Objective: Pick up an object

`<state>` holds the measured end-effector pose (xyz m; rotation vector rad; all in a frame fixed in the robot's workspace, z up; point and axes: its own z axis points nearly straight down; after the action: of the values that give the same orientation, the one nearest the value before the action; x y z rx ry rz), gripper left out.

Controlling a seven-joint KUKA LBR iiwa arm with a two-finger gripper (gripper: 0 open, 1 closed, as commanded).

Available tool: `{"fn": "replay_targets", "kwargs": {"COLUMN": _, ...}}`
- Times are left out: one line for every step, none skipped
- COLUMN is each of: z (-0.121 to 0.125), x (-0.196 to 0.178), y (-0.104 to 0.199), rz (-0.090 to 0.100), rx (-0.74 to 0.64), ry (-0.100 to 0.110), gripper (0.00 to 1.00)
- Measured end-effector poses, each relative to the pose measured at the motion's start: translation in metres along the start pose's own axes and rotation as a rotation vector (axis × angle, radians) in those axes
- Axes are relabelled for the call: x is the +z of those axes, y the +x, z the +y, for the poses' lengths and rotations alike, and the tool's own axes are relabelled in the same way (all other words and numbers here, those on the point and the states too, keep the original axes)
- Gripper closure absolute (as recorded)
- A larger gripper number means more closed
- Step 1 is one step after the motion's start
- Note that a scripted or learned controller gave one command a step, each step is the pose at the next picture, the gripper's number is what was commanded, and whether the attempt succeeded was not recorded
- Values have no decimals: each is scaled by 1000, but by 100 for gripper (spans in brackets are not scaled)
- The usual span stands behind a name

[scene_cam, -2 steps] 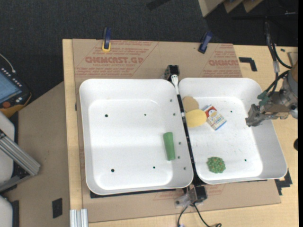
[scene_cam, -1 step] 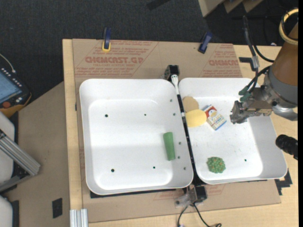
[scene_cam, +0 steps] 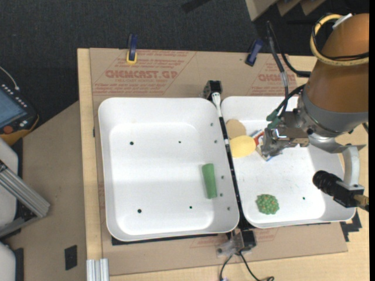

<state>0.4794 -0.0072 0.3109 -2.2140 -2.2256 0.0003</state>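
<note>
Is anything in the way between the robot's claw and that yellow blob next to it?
No, nothing visible blocks it. The gripper sits low in the right bin, just right of the yellow blob. A small red-and-blue piece lies close by, but whether it sits between them is unclear.

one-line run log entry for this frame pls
gripper: low in right bin, fingers unclear | beside it: yellow object | green ball: right bin | green block: left bin
</note>
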Motion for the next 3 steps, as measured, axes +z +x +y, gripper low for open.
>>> {"fn": "replay_targets", "kwargs": {"z": 14, "x": -17, "y": 7, "rz": -2, "rx": 3, "ry": -6, "gripper": 100}}
{"fn": "replay_targets", "kwargs": {"z": 1, "x": -63, "y": 35, "rz": 0, "rx": 0, "ry": -8, "gripper": 100}}
{"fn": "replay_targets", "kwargs": {"z": 14, "x": -81, "y": 62, "rz": -1, "rx": 2, "ry": -7, "gripper": 100}}
